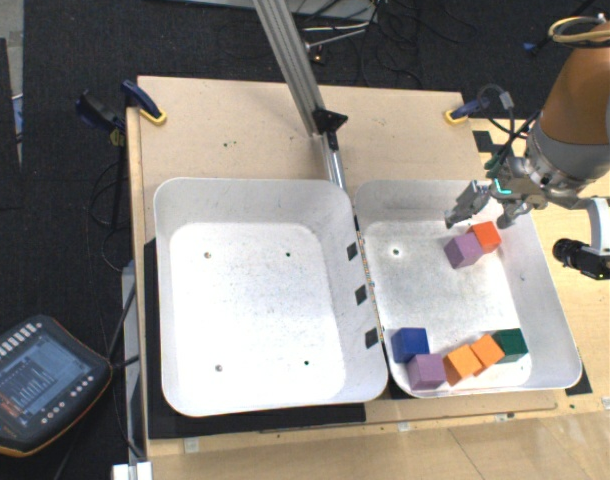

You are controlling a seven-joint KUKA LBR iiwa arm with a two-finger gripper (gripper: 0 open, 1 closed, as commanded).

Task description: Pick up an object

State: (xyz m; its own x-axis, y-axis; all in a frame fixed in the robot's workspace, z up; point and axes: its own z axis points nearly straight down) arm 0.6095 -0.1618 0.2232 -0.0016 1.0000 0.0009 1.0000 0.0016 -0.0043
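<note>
Six small blocks lie in the right bin point(545, 298), and the left bin point(185, 218) beside it sits on the same bench point(235, 118). From the overhead camera, the arm point(580, 108) reaches in from the right and its hand point(485, 206) hangs over the far part of the right bin. Its two fingers point(463, 208) stand spread apart, and nothing sits between them. Just below and beside the hand are a purple block point(465, 249) and an orange block point(487, 235), touching each other. Whether a fingertip touches the orange one I cannot tell from this angle.

Near the bin's front edge lie the others: a blue block point(410, 343), a second purple block point(427, 370), a second orange block point(464, 359) and a green block point(509, 345), crowded in a row.

To my eye the step in hand is settling on the touching pair. It would go best if the fingers straddle one block alone, squared to its flat faces, coming straight down so the neighbour is not nudged away before closing.
</note>
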